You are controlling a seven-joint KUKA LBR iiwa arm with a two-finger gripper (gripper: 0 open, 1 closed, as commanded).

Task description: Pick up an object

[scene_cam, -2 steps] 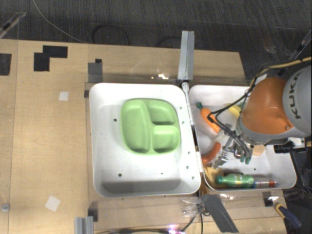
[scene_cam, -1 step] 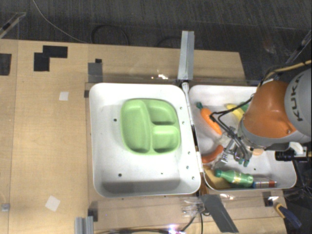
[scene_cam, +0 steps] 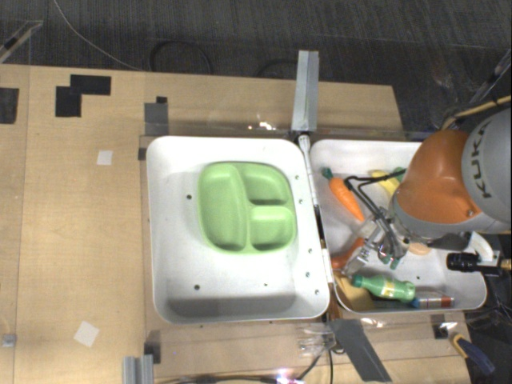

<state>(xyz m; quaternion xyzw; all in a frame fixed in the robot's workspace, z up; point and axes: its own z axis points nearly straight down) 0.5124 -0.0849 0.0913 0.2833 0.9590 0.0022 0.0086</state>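
My gripper (scene_cam: 376, 246) hangs low over the middle of the right bin (scene_cam: 480, 298), under the arm's orange band (scene_cam: 436, 178). An orange carrot (scene_cam: 346, 198) lies up and to the left of it, near the bin's left wall. A green bottle (scene_cam: 386, 287) lies on its side just below the gripper, along the bin's front. A small orange piece (scene_cam: 342, 258) sits right beside the gripper on its left. A yellow object (scene_cam: 390, 184) at the back is partly hidden by the arm. I see nothing clearly held.
The left bin (scene_cam: 172, 214) holds a green divided plate (scene_cam: 244, 206) in its middle. A thin red-tipped object (scene_cam: 434, 301) lies at the right bin's front, right of the bottle. A metal post (scene_cam: 306, 86) stands behind the divider between the bins.
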